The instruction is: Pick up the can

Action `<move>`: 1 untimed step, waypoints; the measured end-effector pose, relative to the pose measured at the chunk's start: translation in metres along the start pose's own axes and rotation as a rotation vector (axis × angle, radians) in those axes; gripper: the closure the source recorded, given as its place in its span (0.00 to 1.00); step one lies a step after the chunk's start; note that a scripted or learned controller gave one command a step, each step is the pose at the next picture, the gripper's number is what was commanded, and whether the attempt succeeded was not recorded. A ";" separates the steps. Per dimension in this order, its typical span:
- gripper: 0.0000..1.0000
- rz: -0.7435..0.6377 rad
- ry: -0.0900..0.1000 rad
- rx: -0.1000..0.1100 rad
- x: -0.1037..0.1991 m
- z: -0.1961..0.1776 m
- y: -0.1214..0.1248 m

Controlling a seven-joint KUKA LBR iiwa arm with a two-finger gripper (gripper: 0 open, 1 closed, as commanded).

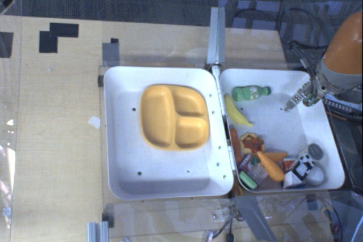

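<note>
The can [315,152] shows as a small grey round top near the right wall of the right bin [334,139], toward the bin's front corner. A black-and-white object [306,165] lies against it. My gripper [293,102] hangs over the back right part of the same bin, above bare white floor. It is up and to the left of the can, well apart from it, and nothing shows in it. The arm's orange band [347,45] sits above it at the right edge.
The right bin also holds a green bottle [251,92], a yellow banana [236,112], an orange carrot-like piece [270,166] and several small packets at the front. A yellow divided tray [173,116] lies in the left bin [122,139].
</note>
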State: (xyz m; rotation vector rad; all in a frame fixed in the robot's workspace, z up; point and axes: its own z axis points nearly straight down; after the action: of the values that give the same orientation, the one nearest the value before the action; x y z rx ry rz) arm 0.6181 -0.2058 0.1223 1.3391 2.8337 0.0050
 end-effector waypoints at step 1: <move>1.00 0.056 -0.001 0.000 -0.028 0.014 0.036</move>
State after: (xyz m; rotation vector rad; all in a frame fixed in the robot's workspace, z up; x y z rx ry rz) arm 0.6638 -0.2044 0.1086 1.4172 2.7945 0.0048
